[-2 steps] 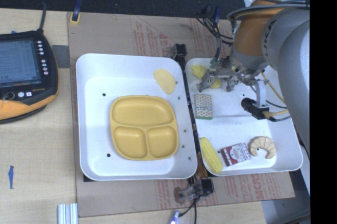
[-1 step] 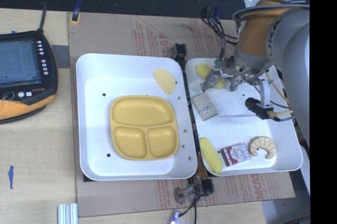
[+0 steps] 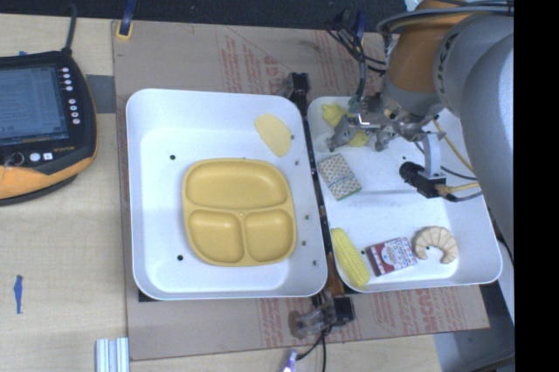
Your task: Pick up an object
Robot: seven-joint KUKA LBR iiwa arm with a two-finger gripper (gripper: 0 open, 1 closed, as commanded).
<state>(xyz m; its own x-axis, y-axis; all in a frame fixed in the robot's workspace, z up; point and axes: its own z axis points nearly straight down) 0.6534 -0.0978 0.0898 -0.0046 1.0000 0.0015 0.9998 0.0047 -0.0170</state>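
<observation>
My gripper (image 3: 358,133) is low over the back left corner of the right bin (image 3: 384,204), under the orange wrist band. A small yellow object (image 3: 332,111) lies just left of it, partly hidden by it. In front of the gripper lies a checkered grey pouch (image 3: 339,175). Along the bin's front sit a corn cob (image 3: 349,257), a red packet (image 3: 390,256) and a croissant (image 3: 436,243).
The left bin (image 3: 144,187) holds a yellow divided plate (image 3: 238,210) and a pale yellow oval piece (image 3: 273,134) near its back right corner. A control tablet (image 3: 39,121) rests on the bench at far left. A black cable fitting (image 3: 424,180) hangs off the arm over the right bin.
</observation>
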